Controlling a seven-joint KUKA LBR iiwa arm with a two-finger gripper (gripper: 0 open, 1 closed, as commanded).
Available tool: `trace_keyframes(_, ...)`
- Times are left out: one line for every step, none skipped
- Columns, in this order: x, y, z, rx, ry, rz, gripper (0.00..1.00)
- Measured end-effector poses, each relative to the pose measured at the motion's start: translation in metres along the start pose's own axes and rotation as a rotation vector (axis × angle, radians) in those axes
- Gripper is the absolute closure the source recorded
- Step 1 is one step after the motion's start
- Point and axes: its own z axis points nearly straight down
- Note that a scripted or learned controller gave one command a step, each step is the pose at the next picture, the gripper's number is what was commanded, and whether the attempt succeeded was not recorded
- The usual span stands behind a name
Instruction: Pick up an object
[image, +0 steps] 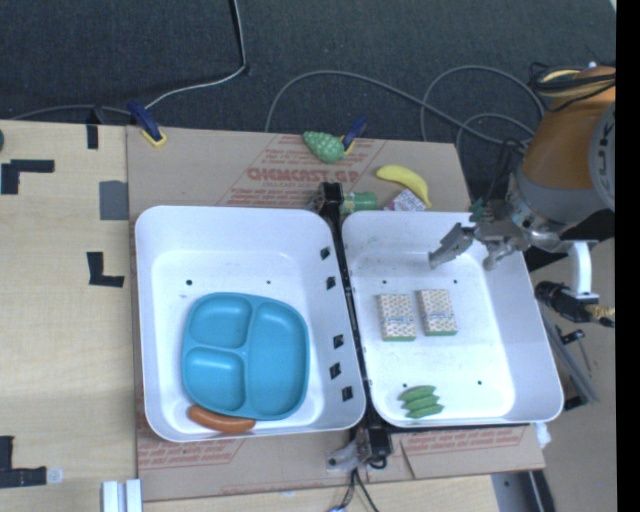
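Observation:
My gripper (472, 250) hangs over the far right part of the right bin (520, 330), fingers spread open with nothing between them. Just below and left of it lie two small patterned packets side by side: one (397, 316) on the left, the other (437, 311) on the right. A green pea pod (421, 400) rests near the bin's front edge. In the left bin (160, 250) a blue divided plate (244, 355) lies flat, with an orange sausage (221, 421) against its front rim.
Behind the bins, on the cardboard, lie a yellow banana (404, 181), a green toy (324, 145) and a small wrapped item (406, 202). Cables trail across the dark floor at the back. A black divider clamp (333, 200) joins the bins.

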Motion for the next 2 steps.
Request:
trace_keyframes(0.052, -0.001, 0.098, 0.003, 0.001, -0.001, 0.0)
trace_keyframes(0.058, 0.004, 0.128, -0.007, 0.0, -0.002, 0.0)
